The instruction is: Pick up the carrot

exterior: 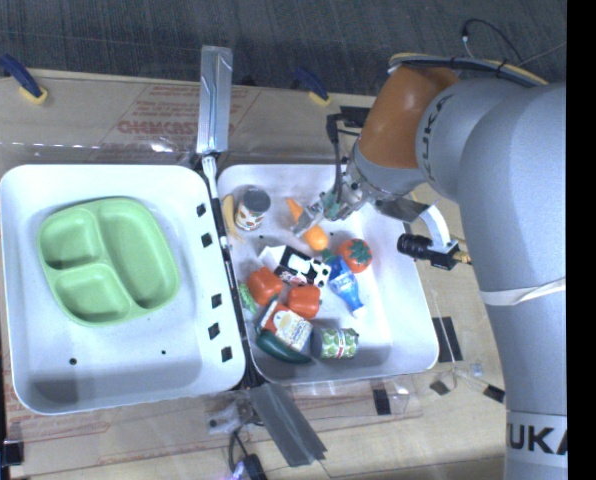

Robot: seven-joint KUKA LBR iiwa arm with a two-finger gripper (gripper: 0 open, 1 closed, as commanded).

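Two shallow white plastic bins (18,268); the grey gripper (328,208), grip state unreadable, hangs beside one small orange carrot (294,209).

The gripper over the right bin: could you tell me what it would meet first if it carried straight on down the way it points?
Most likely the small orange carrot piece just past the gripper, with the orange ball close beside; depth is hard to judge from above.

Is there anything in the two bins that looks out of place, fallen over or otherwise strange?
Nothing looks damaged or spilled. The toys in the right bin lie in a loose heap: a can rests on its side and a small jar is tipped over. The green tray sits flat in the left bin. The gripper hangs near the carrot.
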